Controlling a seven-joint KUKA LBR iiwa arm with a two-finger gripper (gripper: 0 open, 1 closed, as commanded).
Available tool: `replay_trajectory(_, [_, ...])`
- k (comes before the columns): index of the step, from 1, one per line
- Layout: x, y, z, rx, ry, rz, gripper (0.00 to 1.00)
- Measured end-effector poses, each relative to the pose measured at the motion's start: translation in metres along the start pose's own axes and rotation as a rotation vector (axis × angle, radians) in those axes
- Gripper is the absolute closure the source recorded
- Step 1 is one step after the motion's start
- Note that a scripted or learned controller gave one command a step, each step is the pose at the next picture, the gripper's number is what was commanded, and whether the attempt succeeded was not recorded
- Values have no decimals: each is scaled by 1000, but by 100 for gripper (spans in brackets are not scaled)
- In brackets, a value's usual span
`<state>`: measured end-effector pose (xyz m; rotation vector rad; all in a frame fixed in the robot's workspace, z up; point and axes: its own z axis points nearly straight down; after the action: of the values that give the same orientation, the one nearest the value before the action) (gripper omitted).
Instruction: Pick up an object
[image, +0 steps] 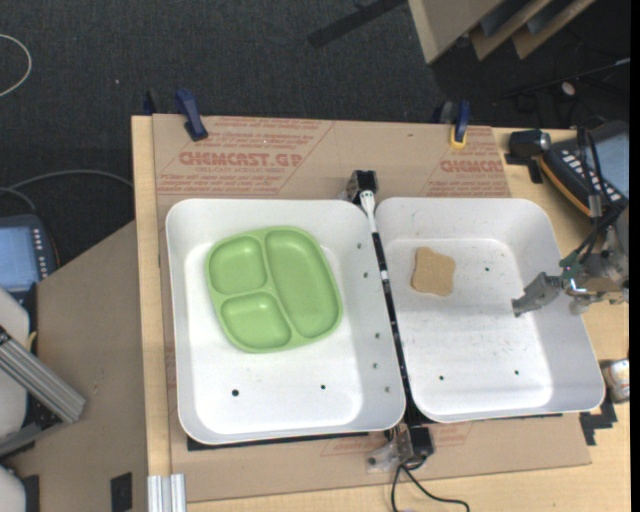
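Over at the right edge of the right-hand bin (560, 385), the gripper (545, 293) pokes in low above the white floor, one dark finger reaching leftward toward the middle of the bin. From where I stand I cannot tell how that hand is set; it is small and half lost against the cables and bracket behind it. Nothing sits in it that I can make out.

Just to its left, with a stretch of bare white floor between, lies the tan piece (433, 271), a flat, roughly square thing like a slice of toast or a cork pad, resting in the upper left part of the right-hand bin. It is apart from the gripper and not touching the bin wall.

Further out, across the black hinge strip (385, 290) between the two bins, the left-hand bin (200, 395) holds a green divided tray (274, 288), lying flat and well away from the arm.

My reading is that the pick has not happened yet: both candidate objects rest on the bin floors. What is left is nearly everything, namely getting over one of them, most likely the tan piece as the nearer, coming down, gripping and lifting
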<state>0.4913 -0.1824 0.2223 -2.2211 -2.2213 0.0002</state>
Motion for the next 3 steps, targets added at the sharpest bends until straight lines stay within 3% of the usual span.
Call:
replay_trajectory(1, [-16, 3, -143, -19, -8, 0, 0])
replay_trajectory(2, [28, -12, -268, -18, -4, -6, 0])
replay_trajectory(3, [53, -12, -317, -10, -3, -3, 0])
